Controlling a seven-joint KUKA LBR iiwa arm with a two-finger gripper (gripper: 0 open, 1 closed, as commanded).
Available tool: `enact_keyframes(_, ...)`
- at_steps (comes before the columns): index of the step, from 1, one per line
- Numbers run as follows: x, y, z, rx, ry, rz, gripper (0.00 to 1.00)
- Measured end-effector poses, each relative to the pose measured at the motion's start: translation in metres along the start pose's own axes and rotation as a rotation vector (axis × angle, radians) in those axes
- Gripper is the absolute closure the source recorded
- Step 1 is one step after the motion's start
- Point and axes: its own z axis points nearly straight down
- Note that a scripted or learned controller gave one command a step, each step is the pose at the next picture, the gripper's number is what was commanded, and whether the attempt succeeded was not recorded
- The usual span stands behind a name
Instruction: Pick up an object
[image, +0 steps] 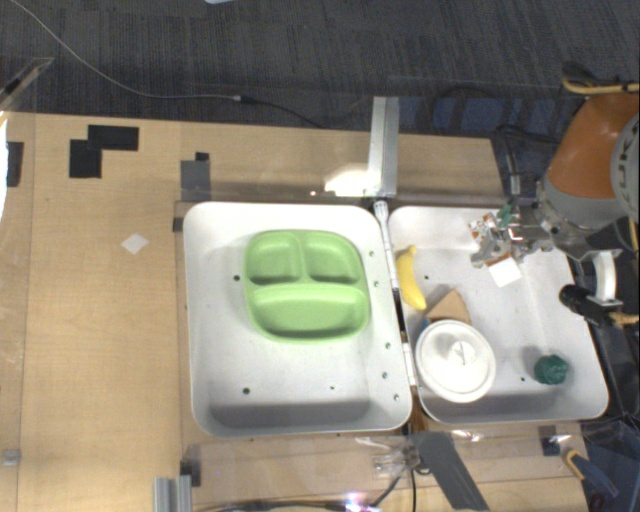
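White round lidded container (456, 360) sits nearest in right bin (575, 335); green ball (550, 370) right of it, banana (409, 279) along left wall. Gripper (497, 243) hovers over far side, nothing between fingers; spread unclear. Green divided plate (303, 283) fills left bin (215, 330), likely a distractor.

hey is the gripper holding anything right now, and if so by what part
Cannot be told. The gripper hangs over the right bin, near a white tag-like piece, but no object shows between its fingers.

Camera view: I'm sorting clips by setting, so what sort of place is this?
Probably a robotics lab's grasping bench: two white bins side by side on a wooden bench, a robot arm reaching in, and test props such as a green divided tray.
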Motion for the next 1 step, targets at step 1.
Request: enact_keyframes(1,0.0764,0.0214,-0.0209,0.002,0.001,-0.102,1.0)
